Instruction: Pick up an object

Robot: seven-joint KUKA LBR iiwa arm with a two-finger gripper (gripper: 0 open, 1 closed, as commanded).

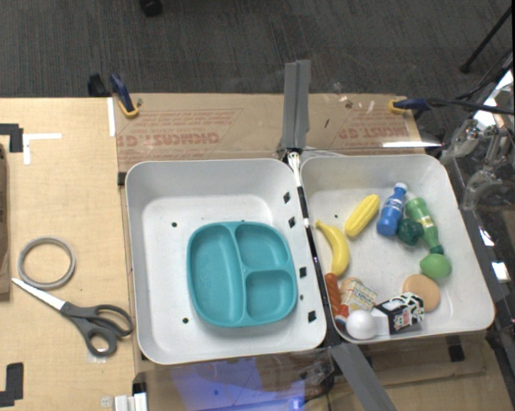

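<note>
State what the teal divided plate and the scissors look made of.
Teal divided plate: likely molded plastic, smooth with a soft sheen and rounded compartment walls. Scissors: blades look like bright bare metal; grey handles look like matte plastic.

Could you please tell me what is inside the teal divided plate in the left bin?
The teal divided plate has three compartments, all showing bare teal. Whatever lies under it in the left bin is covered.

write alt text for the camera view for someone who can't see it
Two white bins sit side by side on a bench: the left bin holds a teal divided tray, and the right bin holds small toys including a banana, corn and bottles. Scissors and a tape roll lie left.
</note>
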